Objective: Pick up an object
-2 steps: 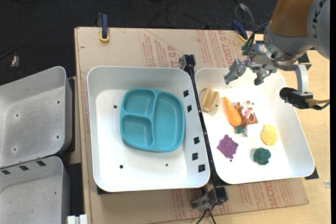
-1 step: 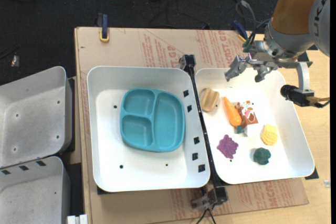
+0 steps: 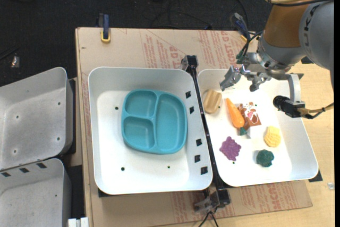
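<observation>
The right bin (image 3: pixel 297 167) holds several small toy foods: a beige bread piece (image 3: pixel 212 101), an orange carrot (image 3: pixel 234 113), a brown and red packet (image 3: pixel 250 114), a yellow corn piece (image 3: pixel 272 136), a purple grape bunch (image 3: pixel 230 148) and a green broccoli (image 3: pixel 264 157). My gripper (image 3: pixel 243 81) hangs over the bin's far end, above and behind the carrot. It is open, its two fingers spread apart, and nothing sits between them.
The left bin (image 3: pixel 106 167) carries a teal divided plate (image 3: pixel 155 120). A black clip rail (image 3: pixel 199 114) runs between the two bins. Grey trays (image 3: pixel 32 109) lie off the bench at the left. A black sensor block (image 3: pixel 287 105) sticks out beside the wrist.
</observation>
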Tool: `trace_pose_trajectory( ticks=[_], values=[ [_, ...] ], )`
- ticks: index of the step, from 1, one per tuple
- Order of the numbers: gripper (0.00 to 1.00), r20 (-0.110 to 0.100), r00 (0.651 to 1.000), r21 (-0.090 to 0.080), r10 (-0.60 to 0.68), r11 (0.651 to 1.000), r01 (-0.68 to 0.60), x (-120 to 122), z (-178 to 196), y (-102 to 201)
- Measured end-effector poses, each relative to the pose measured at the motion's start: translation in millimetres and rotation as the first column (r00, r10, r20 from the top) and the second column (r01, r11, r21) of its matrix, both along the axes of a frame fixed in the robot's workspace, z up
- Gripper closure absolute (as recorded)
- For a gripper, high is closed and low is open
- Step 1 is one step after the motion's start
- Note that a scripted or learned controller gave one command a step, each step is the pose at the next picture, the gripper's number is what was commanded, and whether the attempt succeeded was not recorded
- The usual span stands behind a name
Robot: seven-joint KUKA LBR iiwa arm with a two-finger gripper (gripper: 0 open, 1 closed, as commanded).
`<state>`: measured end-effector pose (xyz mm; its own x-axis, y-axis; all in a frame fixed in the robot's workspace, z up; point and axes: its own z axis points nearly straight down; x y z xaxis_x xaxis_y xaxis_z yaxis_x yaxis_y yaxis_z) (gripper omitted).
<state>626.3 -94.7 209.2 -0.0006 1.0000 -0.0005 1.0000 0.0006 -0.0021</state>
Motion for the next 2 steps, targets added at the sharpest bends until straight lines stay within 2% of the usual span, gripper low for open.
trace_pose_trajectory(
  ticks=[1, 2],
  values=[
    [0.00, -0.001, 1.000, 0.000, -0.002, 1.000, 0.002, 0.7, -49.2, -9.4],
    [0.00, 0.012, 1.000, -0.004, -0.001, 1.000, 0.001, -5.9, -95.4, -13.5]
  ],
)
